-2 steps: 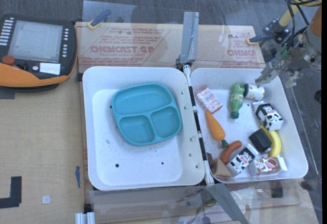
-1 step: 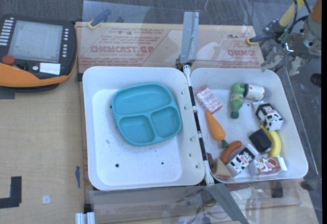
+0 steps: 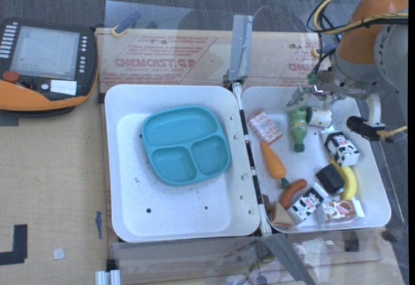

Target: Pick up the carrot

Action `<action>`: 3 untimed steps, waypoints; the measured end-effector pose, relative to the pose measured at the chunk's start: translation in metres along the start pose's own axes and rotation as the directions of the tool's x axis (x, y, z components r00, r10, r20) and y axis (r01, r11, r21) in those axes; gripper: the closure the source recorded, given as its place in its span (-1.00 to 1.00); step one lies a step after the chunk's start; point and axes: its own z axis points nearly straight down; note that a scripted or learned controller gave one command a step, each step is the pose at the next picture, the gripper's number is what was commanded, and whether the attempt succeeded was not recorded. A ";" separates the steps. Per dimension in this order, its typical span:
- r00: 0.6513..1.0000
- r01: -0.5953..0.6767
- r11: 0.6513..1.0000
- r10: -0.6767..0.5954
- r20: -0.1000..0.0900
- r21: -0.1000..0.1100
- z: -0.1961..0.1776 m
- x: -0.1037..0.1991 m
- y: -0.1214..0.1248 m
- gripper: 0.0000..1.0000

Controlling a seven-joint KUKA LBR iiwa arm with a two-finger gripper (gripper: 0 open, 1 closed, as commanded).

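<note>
Nearest to you, the right bin's (image 3: 379, 167) front edge is crowded: a sausage (image 3: 292, 191), cartons and a banana (image 3: 350, 181). The carrot (image 3: 273, 160) lies behind them near the left wall, free on both sides, its long axis running from the thin tip in front to the thick end farther back. Farthest back, the gripper (image 3: 310, 97) hovers above a green bottle (image 3: 297, 126); you cannot tell its opening.
</note>
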 end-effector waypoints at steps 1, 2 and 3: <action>0.918 -0.396 0.918 0.396 0.001 0.017 0.036 0.020 -0.070 -1.00; 0.836 -0.548 0.836 0.548 -0.001 0.005 0.032 0.068 -0.127 -1.00; 0.833 -0.554 0.833 0.554 0.000 0.009 0.023 0.067 -0.128 1.00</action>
